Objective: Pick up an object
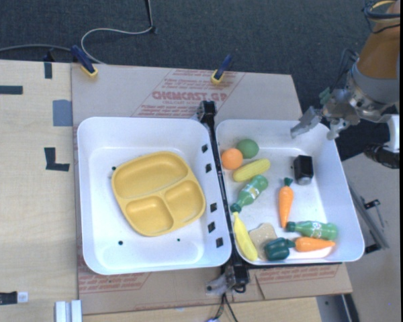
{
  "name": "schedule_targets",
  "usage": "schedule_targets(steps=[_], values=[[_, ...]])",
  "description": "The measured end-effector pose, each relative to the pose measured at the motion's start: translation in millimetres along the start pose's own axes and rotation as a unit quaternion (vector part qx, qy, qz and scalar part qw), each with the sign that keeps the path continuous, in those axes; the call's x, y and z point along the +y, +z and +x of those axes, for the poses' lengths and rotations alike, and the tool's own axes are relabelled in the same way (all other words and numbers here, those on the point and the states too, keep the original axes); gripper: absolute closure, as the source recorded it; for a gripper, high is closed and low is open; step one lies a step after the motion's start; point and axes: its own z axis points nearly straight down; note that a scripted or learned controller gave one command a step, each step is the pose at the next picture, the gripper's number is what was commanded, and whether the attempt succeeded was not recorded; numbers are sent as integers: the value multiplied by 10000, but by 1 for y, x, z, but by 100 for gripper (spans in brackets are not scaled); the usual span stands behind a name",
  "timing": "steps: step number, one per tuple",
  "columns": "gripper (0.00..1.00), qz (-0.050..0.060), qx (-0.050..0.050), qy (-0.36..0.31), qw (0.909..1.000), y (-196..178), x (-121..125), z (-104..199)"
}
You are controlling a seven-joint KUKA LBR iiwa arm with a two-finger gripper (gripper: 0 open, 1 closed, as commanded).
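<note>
The right bin (336, 173) holds several toy foods. A green ball (248, 147), an orange (232, 158) and a yellow corn cob (250, 170) lie at its far left. A green bottle (250, 193) and a carrot (285, 205) lie in the middle, and a black block (303, 168) sits toward the right wall. Along the near edge are a banana (244, 237), a bread slice (262, 233), a dark green pepper (277, 249), a second carrot (314, 245) and a second green bottle (314, 229). My gripper (316, 129) hovers over the bin's far right corner, open, with nothing between its fingers.
The left bin (94, 180) holds a yellow divided plate (158, 192). A black clip divider (211, 173) joins the two bins. Cardboard (181, 92) lies under the bins, with yellow and blue clamps at its far edge. The arm's orange band is at the upper right.
</note>
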Motion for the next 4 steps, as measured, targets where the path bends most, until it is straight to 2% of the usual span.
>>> schedule_targets(steps=[1,2,3,4], values=[[0,11,2,6,10000,85,-51,-25],[0,-12,2,2,10000,154,-97,-1],[0,-32,-11,3,10000,153,-138,16],[0,-25,-10,0,10000,154,-94,27]])
